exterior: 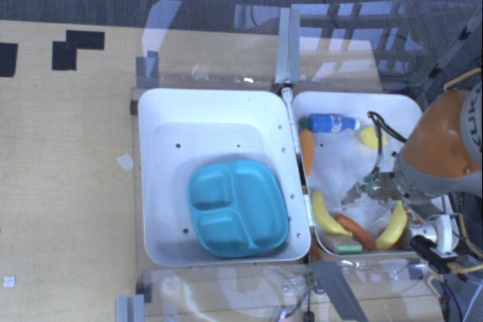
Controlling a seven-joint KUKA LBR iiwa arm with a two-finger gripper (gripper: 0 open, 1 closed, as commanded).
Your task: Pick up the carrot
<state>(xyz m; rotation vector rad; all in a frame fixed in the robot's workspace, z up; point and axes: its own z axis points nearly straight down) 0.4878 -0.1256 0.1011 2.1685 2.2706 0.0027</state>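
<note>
here, the gripper (367, 191) hangs inside the right bin (407, 108); whether its jaws are wide or narrow cannot be told. the carrot (306, 151) lies well left of them against the bin wall, bananas (326, 214) just below.

Grey arm (453, 162), orange band, black cable looped beside wrist.
</note>
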